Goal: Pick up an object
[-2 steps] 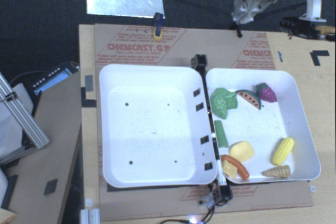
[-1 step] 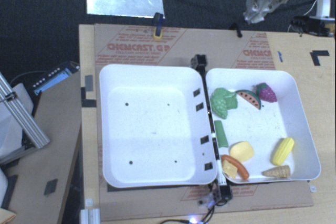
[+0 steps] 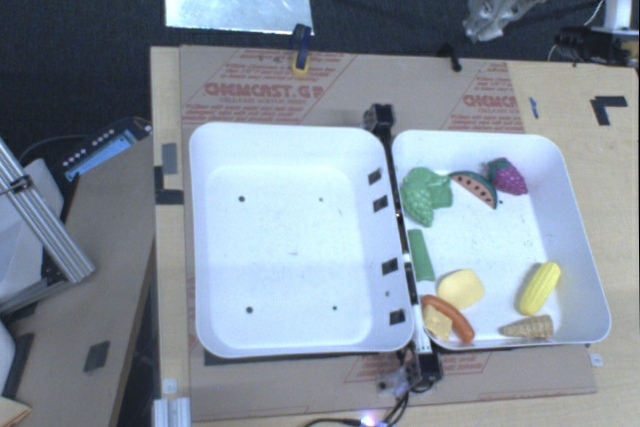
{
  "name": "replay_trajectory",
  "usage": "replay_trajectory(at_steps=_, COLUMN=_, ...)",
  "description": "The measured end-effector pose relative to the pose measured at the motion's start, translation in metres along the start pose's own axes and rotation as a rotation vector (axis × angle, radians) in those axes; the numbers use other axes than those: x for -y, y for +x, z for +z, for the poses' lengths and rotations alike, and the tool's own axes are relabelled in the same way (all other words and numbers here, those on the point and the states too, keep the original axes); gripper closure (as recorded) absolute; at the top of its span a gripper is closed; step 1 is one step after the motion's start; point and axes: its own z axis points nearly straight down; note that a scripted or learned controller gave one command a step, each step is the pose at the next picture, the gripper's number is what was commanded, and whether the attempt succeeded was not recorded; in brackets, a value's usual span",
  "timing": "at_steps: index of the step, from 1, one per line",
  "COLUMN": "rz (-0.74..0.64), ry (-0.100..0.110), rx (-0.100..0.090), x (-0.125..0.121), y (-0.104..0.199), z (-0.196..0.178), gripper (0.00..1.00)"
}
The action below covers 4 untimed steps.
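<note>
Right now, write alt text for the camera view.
Two shallow white bins sit side by side on a bench; the right bin holds toy foods, including green broccoli, a watermelon slice, purple grapes and yellow corn. The arm's pincer hangs above the bench's far edge.

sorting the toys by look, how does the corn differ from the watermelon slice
The corn is yellow; the watermelon slice is red with a dark green rind. The corn is a plump oblong, the watermelon slice a thin curved wedge. The corn lies near the right bin's front, the watermelon slice near its back. Both lie in that bin.
</note>
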Motion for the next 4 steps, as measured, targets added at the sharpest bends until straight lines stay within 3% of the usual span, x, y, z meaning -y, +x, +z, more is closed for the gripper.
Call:
replay_trajectory(at_steps=1, rz=-0.001, ry=-0.003, rx=-0.001, x=0.0, y=0.003, z=-0.035, gripper=1.0)
replay_trajectory(at_steps=2, rz=0.008, ry=0.005, rx=0.001, x=0.001, y=-0.069, z=0.014, gripper=1.0)
replay_trajectory(at_steps=3, rz=-0.001, ry=-0.002, rx=0.0, x=0.0, y=-0.066, z=-0.015, gripper=1.0)
replay_trajectory(at_steps=4, rz=0.008, ry=0.004, rx=0.002, x=0.001, y=-0.13, z=0.026, gripper=1.0)
